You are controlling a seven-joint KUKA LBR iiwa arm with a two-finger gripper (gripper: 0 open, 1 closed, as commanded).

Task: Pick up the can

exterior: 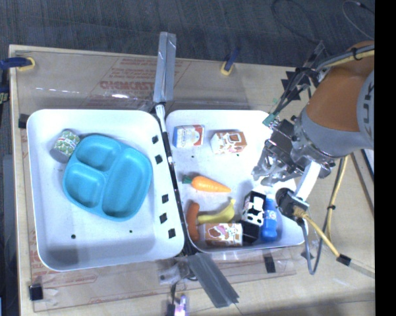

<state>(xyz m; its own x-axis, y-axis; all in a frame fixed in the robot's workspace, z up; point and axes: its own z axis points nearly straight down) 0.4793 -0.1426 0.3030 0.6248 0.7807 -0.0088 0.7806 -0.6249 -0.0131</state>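
Note:
The can [64,144], grey with a green label, lies in the far left corner of the left bin [92,249]. It touches the upper left rim of a blue divided plate [108,176]. My gripper [270,172] hangs over the right side of the right bin [250,120], far to the right of the can. It is above bare white floor just beyond the black-and-white carton [253,209]. Nothing shows in the gripper.
The right bin holds two small cartons [188,136] [228,141] at the back and a carrot [210,185] in the middle. A banana [217,214], a sausage [192,220], a brown box [223,233] and a blue bottle [269,220] crowd the front. A ridge [166,176] divides the bins.

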